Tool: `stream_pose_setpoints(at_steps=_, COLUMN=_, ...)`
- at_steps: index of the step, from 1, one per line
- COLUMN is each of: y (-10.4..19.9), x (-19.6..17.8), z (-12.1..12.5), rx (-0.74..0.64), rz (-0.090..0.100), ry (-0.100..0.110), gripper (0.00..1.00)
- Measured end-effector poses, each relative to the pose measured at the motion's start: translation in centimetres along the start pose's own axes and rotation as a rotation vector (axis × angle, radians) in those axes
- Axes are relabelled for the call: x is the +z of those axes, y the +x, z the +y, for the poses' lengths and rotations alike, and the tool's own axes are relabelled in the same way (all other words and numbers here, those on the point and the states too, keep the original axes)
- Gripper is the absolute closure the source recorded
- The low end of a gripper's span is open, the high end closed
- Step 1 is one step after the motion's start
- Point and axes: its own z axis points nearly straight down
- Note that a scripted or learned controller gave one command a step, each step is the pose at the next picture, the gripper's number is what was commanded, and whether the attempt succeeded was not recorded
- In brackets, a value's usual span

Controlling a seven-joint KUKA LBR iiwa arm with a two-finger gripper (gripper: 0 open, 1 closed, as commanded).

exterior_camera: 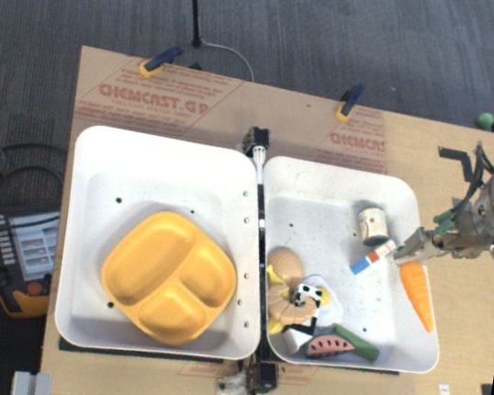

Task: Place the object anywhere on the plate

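Two white bins, one yellow plate [169, 275] in the left bin [95, 159].
Right bin [324, 181]: one carrot [418, 294], one small can [372, 224], several toys. Gripper [411, 245] at its right edge; finger state unclear.

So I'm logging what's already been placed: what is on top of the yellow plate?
Nothing lies on the yellow plate; its three compartments are bare. The left bin floor beneath it is covered.

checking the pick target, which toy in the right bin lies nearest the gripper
The orange carrot, lying just below the gripper at the bin's right wall. The small can and green toy lie farther off.
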Motion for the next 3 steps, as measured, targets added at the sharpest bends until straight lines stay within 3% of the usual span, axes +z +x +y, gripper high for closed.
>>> stream_pose_setpoints(at_steps=1, y=1.2, x=1.4, z=0.0, rx=-0.348, rz=0.004, ry=-0.002, gripper=1.00)
stream_pose_setpoints(at_steps=2, y=8.7, x=4.5, z=0.8, rx=-0.074, rz=0.005, ry=0.000, gripper=1.00)
stream_pose_setpoints(at_steps=3, y=8.7, x=4.5, z=0.9, rx=-0.074, rz=0.005, ry=0.000, gripper=0.00)
